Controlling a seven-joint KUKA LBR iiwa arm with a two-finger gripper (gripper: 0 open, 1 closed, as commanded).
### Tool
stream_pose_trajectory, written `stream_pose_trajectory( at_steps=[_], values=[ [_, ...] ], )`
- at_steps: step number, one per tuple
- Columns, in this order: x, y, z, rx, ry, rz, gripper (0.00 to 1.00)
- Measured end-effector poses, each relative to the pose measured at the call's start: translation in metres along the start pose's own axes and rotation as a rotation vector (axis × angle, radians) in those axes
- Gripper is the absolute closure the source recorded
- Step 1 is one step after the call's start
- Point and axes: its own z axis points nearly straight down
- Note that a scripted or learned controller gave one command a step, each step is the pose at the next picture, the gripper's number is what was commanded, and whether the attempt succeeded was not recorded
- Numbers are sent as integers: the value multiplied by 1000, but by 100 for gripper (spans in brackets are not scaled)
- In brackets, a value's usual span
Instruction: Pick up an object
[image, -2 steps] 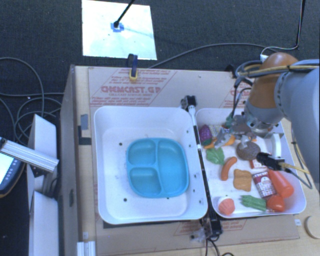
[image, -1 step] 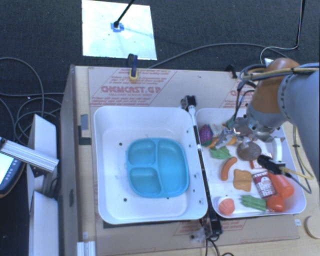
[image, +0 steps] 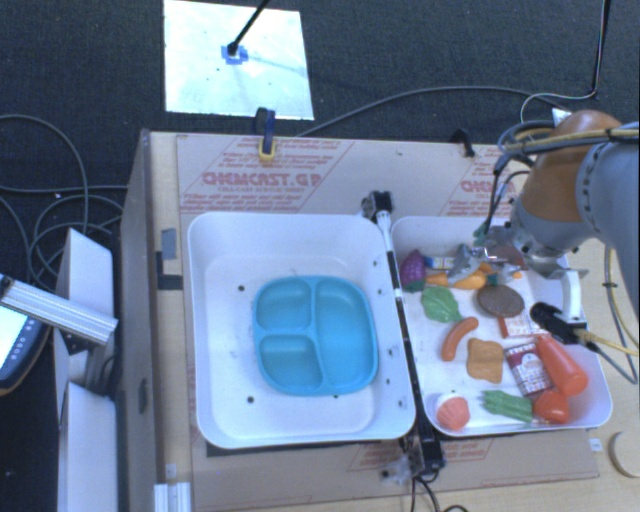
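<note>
Two shallow white plastic bins sit side by side on the cardboard-covered surface (image: 300, 170). The left bin (image: 215, 300) holds one glossy blue tray (image: 315, 335), rounded at its corners and moulded into three compartments.

The right bin (image: 590, 395) holds a scatter of smooth plastic toy foods. A purple piece (image: 413, 268) lies at its far-left corner, with a leafy green piece (image: 440, 304) just beside it. Towards the middle are an orange sausage (image: 459, 338), a flat brown disc (image: 500, 299) and a tan toast-like slab (image: 486, 360). Along the near edge lie a round peach-coloured piece (image: 453, 412), a knobbly green piece (image: 508, 405) and a red round piece (image: 551, 405). A dark red labelled packet (image: 526, 368) and an orange carrot shape (image: 560, 364) lie near the right edge.

The hand (image: 468, 262) hangs low over the bin's far edge, by a yellow-orange piece (image: 470, 281); whether it is spread or pressed together I cannot tell.
</note>
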Motion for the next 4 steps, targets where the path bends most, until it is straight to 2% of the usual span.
stream_pose_trajectory(
  at_steps=[1,2,3,4],
  values=[
    [24,-69,17,2,1,1,0],
    [29,-93,29,1,1,1,0],
    [30,-92,18,-1,2,0,100],
    [7,-128,-26,0,0,1,100]
  ],
)
